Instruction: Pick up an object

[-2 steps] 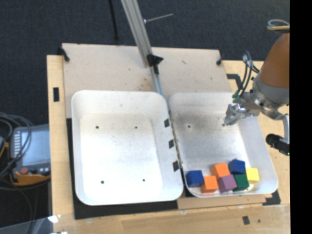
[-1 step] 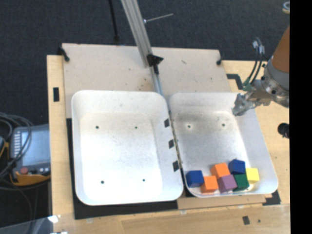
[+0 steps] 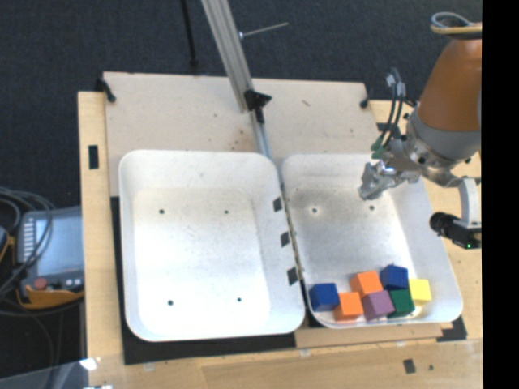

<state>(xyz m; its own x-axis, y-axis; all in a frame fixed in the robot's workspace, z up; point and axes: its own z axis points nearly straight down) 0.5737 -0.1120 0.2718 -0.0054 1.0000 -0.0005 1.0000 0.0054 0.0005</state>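
Several small coloured blocks lie bunched at the near end of the right bin: a blue block, two orange blocks, a purple block, a green block, a dark blue block and a yellow block. My gripper hangs over the far right part of that bin, well above and behind the blocks. Nothing shows between its fingers.
The left bin sits beside the right one, parted by a rim with black clips. A slanted metal pole rises from the bench behind the bins. A pendant and cables lie off the bench at left.
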